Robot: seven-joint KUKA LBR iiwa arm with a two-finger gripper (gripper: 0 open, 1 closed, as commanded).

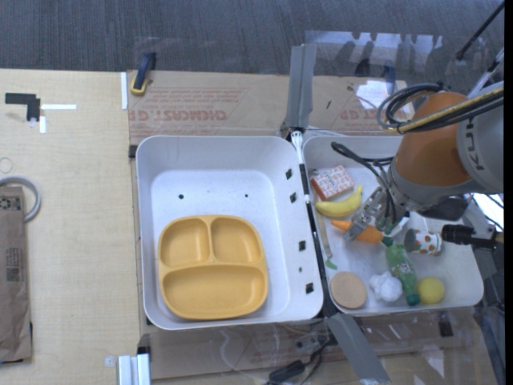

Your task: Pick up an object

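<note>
1. Pale wood tabletop carries two shallow white bins side by side, with dark carpet beyond the far edge and brown cardboard lying behind the bins.
2. Reaching in from the right, the grey arm with its orange band hangs over the right bin, and the tool is down among the objects there.
3. Whether the tool is spread or clenched cannot be told; cables and the wrist hide its tips, and nothing is plainly seen between them.
4. Just beside the tool lies an orange carrot, touching or nearly touching it, and a yellow banana sits just left of that.
5. Behind the banana rests a small red-and-white box, near the bin's far left corner.
6. Right of the tool is a small white cup with coloured dots, lying on its side.
7. Nearer the front of the bin, a green bottle lies at a slant, with a white crumpled lump beside it, a yellow lemon to its right and a round tan disc to its left.
8. Over in the left bin lies a yellow divided plate, toward the front.
9. Farther left on the tabletop, a brown paper bag lies at the edge of view.
</note>
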